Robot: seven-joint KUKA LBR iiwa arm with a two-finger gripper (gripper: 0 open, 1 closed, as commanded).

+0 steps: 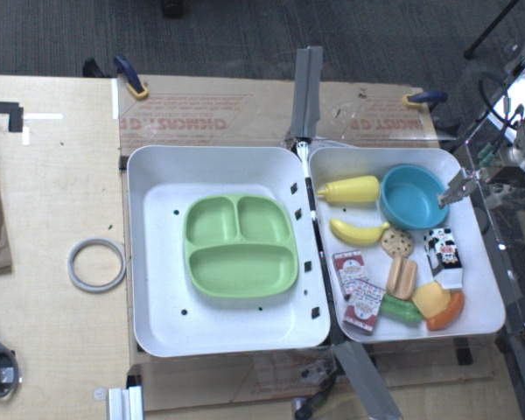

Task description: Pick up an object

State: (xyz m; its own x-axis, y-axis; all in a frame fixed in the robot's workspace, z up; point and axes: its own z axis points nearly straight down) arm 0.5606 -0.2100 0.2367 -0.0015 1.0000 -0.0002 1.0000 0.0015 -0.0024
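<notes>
Reaching in from the right edge of the frame, the gripper (455, 191) sits at the right rim of a blue bowl (411, 195) in the upper part of the right bin (483, 261). Its metal tip touches or nearly touches the bowl's rim; whether it is open or closed cannot be told from this angle, and nothing is visibly held.

Left of the bowl, a yellow toy squash or corn piece (350, 189) lies near the bin's upper left corner. Below it lies a yellow banana (357, 230). Just right of the banana's end, below the bowl, rests a round speckled cookie (398, 242). Beneath the cookie a hot dog in a bun (402, 276) lies upright in the frame. To the right of the cookie, a small milk carton with a black and white cow pattern (444, 256) lies near the bin's right wall. In the lower left of this bin is a red and white printed box (359, 292). Beside it, along the lower edge, are a green vegetable piece (401, 311), a yellow wedge like cheese (432, 299), and an orange piece (448, 313) touching that wedge.

Filling the middle of the frame, the left bin (149, 261) holds a light green divided plate (241, 245) with three compartments.

On the wooden bench at the far left lies a ring of clear tape (97, 264). Two blue and yellow clamps (131, 77) grip the cardboard at the top.
</notes>
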